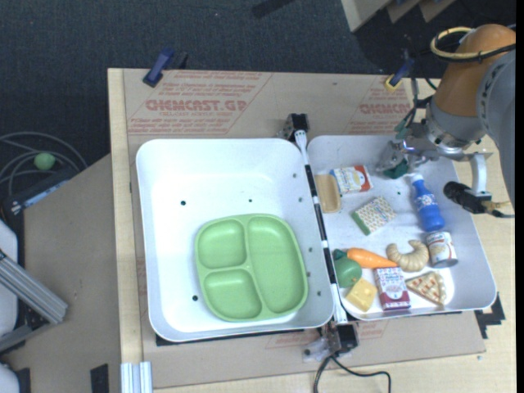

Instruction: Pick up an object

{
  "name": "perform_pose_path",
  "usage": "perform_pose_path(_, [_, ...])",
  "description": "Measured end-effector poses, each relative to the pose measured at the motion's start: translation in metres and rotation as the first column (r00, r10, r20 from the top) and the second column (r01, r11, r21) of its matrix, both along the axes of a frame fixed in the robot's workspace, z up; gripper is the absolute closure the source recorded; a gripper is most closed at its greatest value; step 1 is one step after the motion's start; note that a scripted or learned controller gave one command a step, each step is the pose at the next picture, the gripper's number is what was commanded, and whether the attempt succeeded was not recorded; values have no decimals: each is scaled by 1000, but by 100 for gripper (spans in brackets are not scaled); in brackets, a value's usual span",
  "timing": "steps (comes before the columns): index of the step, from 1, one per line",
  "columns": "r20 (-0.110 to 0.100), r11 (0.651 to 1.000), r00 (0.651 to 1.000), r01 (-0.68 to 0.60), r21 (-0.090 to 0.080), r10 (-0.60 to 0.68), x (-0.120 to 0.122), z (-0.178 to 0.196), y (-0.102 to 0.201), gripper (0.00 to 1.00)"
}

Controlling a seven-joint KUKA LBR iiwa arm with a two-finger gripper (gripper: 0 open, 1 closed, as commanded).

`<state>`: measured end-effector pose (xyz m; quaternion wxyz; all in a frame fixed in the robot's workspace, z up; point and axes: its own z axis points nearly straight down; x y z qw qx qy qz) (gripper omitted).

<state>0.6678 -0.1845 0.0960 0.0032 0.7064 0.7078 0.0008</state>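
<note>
My gripper (398, 155) hangs low over the back of the right bin (483, 260), under the arm's grey wrist and orange band (465, 84). A small dark green thing (393, 169) lies right at the gripper's tip; whether it is gripped is unclear. Just beside it are a blue bottle (426, 204) and a small red and white packet (352, 178). Nearer the front lie a checkered sachet (375, 214), a croissant (409, 255), a carrot (370, 258), a small can (440, 249), a red box (393, 290) and a pizza slice (431, 286).
The left bin (164, 219) holds a green divided plate (250, 266). A tan cracker (327, 193), a green pepper (345, 270) and a yellow cheese wedge (360, 295) lie along the right bin's left wall. A black clip (298, 126) sits where the bins meet at the back.
</note>
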Motion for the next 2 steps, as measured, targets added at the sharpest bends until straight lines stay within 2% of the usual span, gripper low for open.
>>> perform_pose_path(1, [0,1000,1000,0,4,0,0,94,64,100])
perform_pose_path(2, [-6,1000,1000,0,5,0,-33,133,125,100])
